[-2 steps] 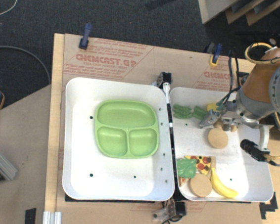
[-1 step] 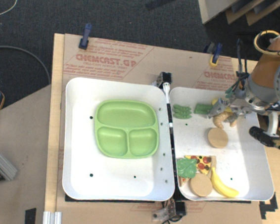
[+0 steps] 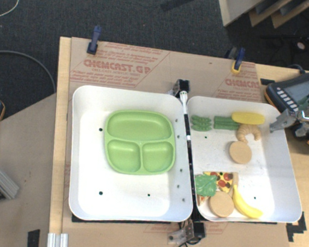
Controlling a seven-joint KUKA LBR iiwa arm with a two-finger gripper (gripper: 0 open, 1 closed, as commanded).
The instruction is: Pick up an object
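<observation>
One fixed camera looks down on my bench (image 3: 149,65) at a slant from the six o'clock side, facing twelve. It stands far enough back to take in both white bins whole: the left bin (image 3: 85,157) toward nine o'clock, the right bin (image 3: 280,177) toward three, dark floor (image 3: 101,5) beyond at twelve.

At the right edge we see our grey metal two-finger gripper (image 3: 284,122), low and tilted, its tip pointing left; the arm runs off frame behind it.
</observation>
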